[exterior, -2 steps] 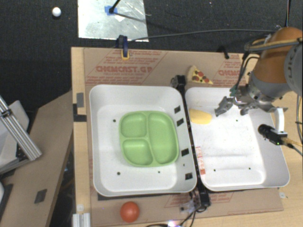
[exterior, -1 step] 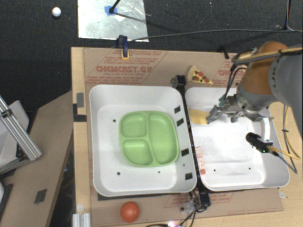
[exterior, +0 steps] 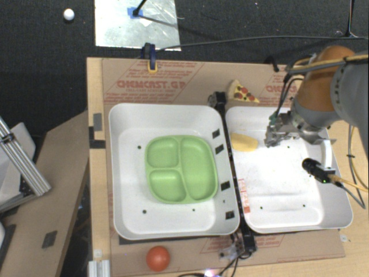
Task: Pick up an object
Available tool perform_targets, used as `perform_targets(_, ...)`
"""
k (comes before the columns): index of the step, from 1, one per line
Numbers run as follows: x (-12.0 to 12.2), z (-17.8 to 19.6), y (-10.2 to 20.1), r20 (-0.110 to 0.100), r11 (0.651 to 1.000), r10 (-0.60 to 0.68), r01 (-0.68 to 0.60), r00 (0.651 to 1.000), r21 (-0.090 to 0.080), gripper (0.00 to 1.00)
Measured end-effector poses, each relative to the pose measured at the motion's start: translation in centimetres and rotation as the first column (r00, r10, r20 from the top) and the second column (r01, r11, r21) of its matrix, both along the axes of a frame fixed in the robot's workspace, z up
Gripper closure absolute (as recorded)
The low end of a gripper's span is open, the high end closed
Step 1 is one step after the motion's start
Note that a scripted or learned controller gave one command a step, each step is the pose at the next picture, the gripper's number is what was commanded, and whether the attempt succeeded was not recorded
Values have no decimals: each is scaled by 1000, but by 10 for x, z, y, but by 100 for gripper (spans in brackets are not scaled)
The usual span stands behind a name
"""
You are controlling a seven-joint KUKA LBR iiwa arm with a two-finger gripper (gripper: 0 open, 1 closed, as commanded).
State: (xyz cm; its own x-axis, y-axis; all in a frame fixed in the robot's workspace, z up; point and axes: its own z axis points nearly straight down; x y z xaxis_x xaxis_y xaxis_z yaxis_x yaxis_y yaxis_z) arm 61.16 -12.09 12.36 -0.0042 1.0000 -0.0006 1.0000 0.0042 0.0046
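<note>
Task object: we see a pale yellow, flattish oval piece [exterior: 244,142] lying on the floor of the right shallow white bin [exterior: 300,212], near its left wall and toward the far end.
Gripper: the gripper [exterior: 275,135] hangs low over the same bin, just right of the yellow piece; nothing shows between its fingers, and we cannot tell how far apart they stand.
Arm: the grey arm with the orange band [exterior: 323,85] comes in from the right, bent down over the bin's far right part.
Left bin: the left shallow white bin [exterior: 130,212] holds a light green plastic tray with three compartments [exterior: 180,168], lying flat near the middle.
Outside the bins: a toy pizza slice [exterior: 243,92] lies on the cardboard just beyond the right bin's far edge; a red-orange ball [exterior: 157,258] sits on the table in front of the left bin.
Far background: a small white ball [exterior: 69,14] rests on the dark cloth, well apart from the bins.
</note>
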Motion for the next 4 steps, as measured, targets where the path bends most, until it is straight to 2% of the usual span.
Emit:
perform_targets(1,1,60,-10,3,1000,-4,4,1000,-1,100)
perform_targets(2,2,93,-10,0,1000,0,0,1000,0,100)
perform_targets(4,-30,115,94,-3,1000,5,-5,1000,2,100)
